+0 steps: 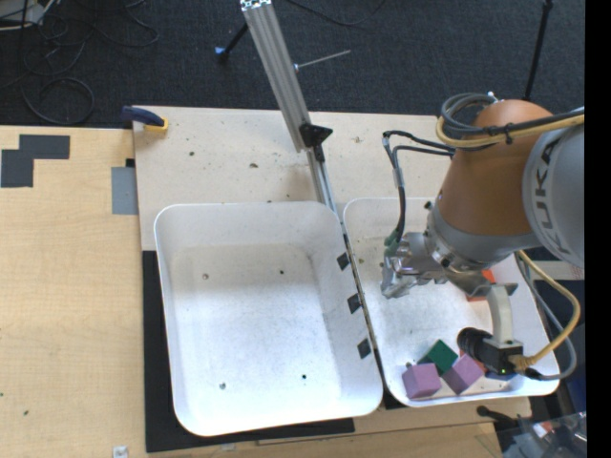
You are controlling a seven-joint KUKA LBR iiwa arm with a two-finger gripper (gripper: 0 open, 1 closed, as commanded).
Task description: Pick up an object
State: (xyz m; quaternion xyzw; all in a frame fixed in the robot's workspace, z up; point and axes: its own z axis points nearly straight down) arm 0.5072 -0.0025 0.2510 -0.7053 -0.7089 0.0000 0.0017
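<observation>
From the fixed overhead camera, the KUKA arm (501, 175) reached in from the right and hung over the right bin (374, 219), its end effector (399, 275) low near that bin's left wall. The metal parts there were small and blurred, so I could not tell whether it was apart or together, and nothing showed gripped in it.

The things to pick lay at the near end of the same bin: a purple cube (421, 381), a second purple block (462, 372) just beside it, and a dark green block (441, 355) touching or nearly touching both. All three sat well apart from the end effector.

To do the step well, I judged it should travel toward that cluster and take the purple cube, whose left side looked free, rather than the crowded green one.

The left bin (258, 313) lay alongside on the pale wooden worktop (67, 284). Beyond was dark carpet with loose cables (57, 27), and a slanted aluminium rail (282, 70) ran down to the bins' divide.
</observation>
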